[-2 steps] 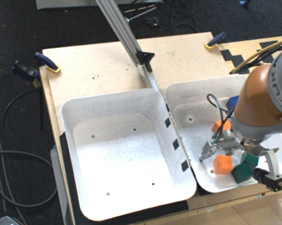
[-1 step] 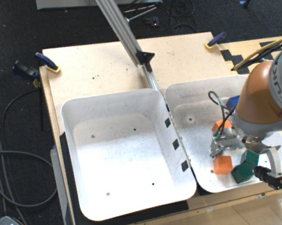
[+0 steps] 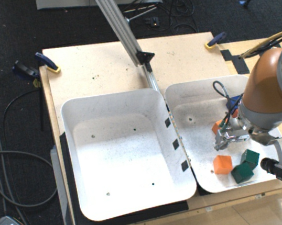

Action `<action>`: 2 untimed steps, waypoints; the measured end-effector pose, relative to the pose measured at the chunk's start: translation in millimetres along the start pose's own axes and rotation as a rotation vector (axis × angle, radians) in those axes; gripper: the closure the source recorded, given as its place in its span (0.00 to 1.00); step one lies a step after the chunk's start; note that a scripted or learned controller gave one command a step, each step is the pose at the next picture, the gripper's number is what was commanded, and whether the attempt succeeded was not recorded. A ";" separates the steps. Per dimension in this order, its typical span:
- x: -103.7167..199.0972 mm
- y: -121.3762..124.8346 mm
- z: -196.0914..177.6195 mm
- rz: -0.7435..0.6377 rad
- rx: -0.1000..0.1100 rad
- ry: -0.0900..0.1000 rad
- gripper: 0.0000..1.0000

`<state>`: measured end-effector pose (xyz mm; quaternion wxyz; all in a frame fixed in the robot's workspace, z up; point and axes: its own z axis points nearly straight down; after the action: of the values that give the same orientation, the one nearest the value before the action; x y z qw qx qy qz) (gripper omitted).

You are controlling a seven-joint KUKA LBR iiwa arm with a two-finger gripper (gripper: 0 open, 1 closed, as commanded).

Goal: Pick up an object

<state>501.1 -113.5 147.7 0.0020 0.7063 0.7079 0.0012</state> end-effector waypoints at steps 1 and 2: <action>-6.0 4.0 -44.3 0.000 -0.001 -0.001 1.00; -1.3 -2.2 -93.9 -0.001 -0.002 0.000 1.00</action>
<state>498.5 -114.7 241.6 0.0028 0.7059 0.7083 0.0017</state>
